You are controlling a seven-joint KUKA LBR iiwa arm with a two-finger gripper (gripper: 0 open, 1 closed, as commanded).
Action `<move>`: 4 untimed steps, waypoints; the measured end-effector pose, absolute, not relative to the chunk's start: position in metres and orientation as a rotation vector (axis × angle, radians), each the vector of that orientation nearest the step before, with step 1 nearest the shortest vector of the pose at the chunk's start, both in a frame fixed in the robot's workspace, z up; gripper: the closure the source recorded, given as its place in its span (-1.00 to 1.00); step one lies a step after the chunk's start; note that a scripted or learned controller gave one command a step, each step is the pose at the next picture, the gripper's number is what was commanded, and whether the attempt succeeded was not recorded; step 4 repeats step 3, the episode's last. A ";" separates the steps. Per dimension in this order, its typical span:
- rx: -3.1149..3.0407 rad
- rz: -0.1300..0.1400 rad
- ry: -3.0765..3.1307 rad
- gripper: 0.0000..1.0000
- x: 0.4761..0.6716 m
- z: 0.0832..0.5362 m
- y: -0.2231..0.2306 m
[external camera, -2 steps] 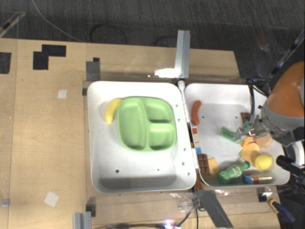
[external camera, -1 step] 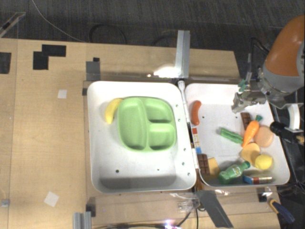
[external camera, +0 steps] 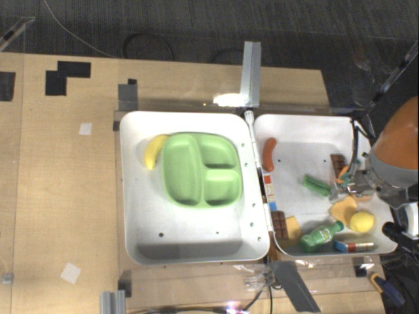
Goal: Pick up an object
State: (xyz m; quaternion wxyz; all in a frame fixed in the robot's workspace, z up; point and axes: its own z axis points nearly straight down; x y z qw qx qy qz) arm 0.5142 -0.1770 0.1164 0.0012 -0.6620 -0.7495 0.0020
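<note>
Hanging low over the right bin (external camera: 308,126), near its right wall, the claw (external camera: 347,187); open or closed, cannot tell from this slanted view. Just below the claw, an orange piece (external camera: 343,209) and a yellow lemon (external camera: 361,222), touching each other. To the left of the claw, a small green object (external camera: 317,185); above, a brown block (external camera: 338,164). Along the front wall, a green bottle (external camera: 321,235) lying on its side. Near the divider, a red sausage (external camera: 268,154). In the left bin (external camera: 141,195), a green divided tray (external camera: 200,169) with a banana (external camera: 153,152) beside it. Under all, the wooden surface (external camera: 59,195).
</note>
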 end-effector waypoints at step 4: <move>-1.803 -0.005 -2.581 -1.00 0.569 0.095 -0.162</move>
